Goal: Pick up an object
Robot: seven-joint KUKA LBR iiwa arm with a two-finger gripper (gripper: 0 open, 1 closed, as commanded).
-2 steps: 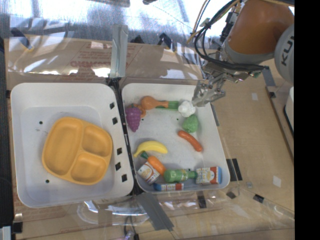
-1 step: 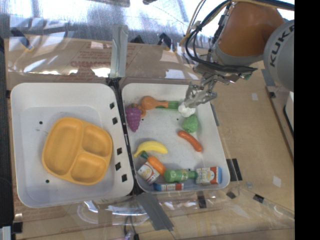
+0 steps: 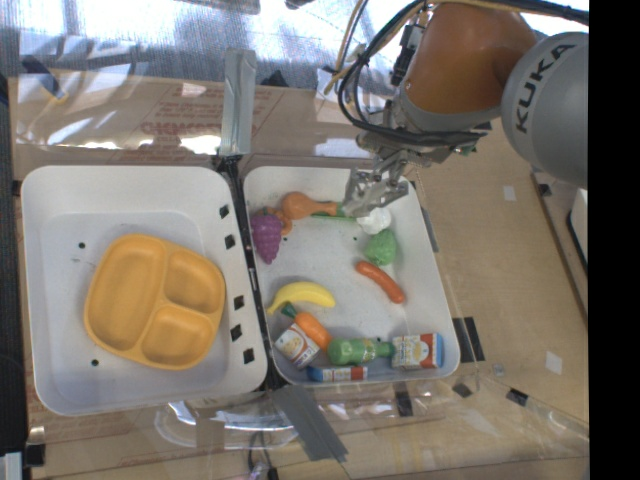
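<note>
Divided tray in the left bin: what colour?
Yellow-orange. The divided tray shows clearly in the camera view, lying in the left bin.

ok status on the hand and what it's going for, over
Hand low over the right bin's far end, nothing seen held. Nearest: white piece, green toy. Orange toy close beside.

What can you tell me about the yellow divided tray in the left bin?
The yellow divided tray looks like matte moulded plastic, a rounded square with three compartments: one long one along its left side and two smaller ones on the right. It lies flat and right way up on the floor of the left bin, turned slightly askew to the walls. Nothing lies in it or touches it.
</note>
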